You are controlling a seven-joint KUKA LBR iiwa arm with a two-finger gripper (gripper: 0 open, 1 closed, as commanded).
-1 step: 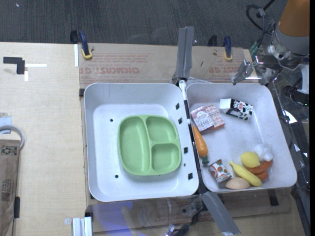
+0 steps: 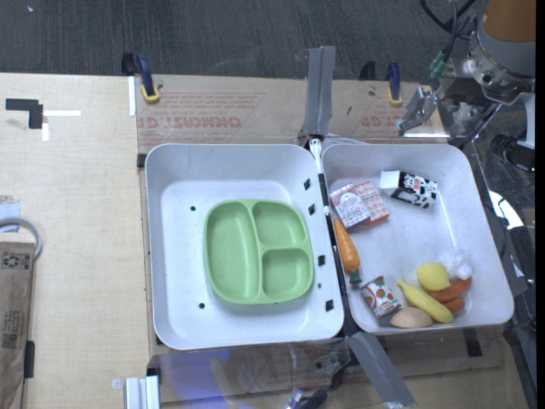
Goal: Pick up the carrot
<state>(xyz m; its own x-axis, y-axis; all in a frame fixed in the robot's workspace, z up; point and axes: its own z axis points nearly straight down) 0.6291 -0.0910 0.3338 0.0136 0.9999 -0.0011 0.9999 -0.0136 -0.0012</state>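
Note:
The carrot (image 2: 345, 245) is orange with a small green top. It lies along the left wall of the right bin (image 2: 477, 186), pointing toward the bin's back. My gripper (image 2: 423, 109) hangs over the back edge of that bin near its right corner, well away from the carrot and higher up. Above the gripper are the grey wrist and the orange band (image 2: 513, 2). Nothing shows in the gripper.
In the right bin lie a pink carton (image 2: 359, 204), a cow-patterned carton (image 2: 415, 189), a small box (image 2: 381, 297), a lemon (image 2: 432, 275), a banana (image 2: 428, 303) and a tan egg-shaped piece (image 2: 411, 318). A green divided plate (image 2: 258, 250) sits in the left bin (image 2: 170, 194).

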